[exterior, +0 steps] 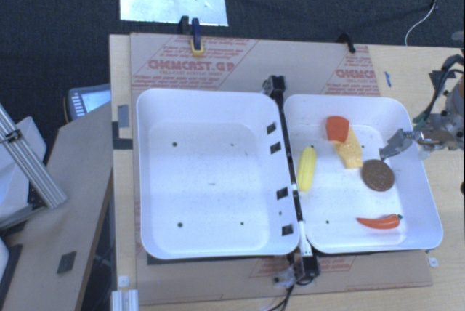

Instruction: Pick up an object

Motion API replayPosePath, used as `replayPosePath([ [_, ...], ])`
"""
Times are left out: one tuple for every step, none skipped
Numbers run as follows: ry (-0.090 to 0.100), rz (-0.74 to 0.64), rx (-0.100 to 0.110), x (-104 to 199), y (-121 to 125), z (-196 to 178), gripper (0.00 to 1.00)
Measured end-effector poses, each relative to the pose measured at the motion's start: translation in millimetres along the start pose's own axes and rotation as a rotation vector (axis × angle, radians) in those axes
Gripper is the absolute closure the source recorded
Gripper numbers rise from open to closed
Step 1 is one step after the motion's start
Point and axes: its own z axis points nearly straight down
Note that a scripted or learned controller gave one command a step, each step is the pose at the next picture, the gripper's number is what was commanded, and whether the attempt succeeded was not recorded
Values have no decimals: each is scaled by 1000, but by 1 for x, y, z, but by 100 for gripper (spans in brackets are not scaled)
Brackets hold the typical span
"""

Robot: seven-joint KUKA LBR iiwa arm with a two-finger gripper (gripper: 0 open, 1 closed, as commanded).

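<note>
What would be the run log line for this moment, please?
gripper: above right bin, holds nothing | nearest: brown disc | pick: not yet done

A robotics lab — white bins (211, 104) clamped on a bench (251, 55), cables trailing.

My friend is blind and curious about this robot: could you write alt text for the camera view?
A robot's pincer hovers at the right bin's edge, above a brown disc, with an orange block, yellow wedge, yellow corn-like piece and red chili nearby.
</note>
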Motion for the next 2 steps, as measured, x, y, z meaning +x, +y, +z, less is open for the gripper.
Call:
replayPosePath([
  [-1, -7, -6, -31, 19, -73, 0],
  [0, -15, -9, -27, 101, -136, 0],
])
